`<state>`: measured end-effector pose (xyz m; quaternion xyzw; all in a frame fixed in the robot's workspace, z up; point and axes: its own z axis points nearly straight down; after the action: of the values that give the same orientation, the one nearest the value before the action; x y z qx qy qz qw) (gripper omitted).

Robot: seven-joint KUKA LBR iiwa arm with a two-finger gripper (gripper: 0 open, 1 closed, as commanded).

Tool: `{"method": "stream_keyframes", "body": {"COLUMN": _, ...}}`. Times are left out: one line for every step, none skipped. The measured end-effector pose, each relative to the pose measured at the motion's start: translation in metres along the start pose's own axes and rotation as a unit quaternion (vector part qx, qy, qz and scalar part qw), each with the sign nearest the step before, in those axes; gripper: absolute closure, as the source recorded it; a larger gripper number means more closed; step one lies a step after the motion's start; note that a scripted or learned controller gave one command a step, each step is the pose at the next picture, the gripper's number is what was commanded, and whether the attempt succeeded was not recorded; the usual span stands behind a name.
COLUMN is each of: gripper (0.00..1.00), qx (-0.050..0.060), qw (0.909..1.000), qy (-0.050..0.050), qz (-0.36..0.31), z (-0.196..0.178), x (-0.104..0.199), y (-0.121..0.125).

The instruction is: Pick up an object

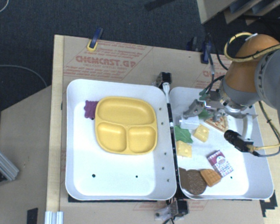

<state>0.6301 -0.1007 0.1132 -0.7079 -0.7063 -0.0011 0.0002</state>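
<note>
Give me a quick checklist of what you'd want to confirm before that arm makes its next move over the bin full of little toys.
1. Gripper is over the right bin, among the toys: ok.
2. Something is held between its fingers: cannot tell, the wrist hides them.
3. Toys are within reach: ok; the green piece, yellow block and pizza slice lie close by.
4. Toys are separate enough for a clean pick: not ok, those near the gripper crowd together.
5. Left bin has bare floor beside the yellow tray: ok.
</note>
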Motion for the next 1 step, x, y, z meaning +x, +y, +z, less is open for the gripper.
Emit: {"method": "stream_keyframes", "body": {"gripper": 0.00, "qx": -0.010, "qw": 1.0000, "qy": -0.002, "qz": -0.001, "z": 0.0080, "x": -0.0001, "y": 0.0059}}
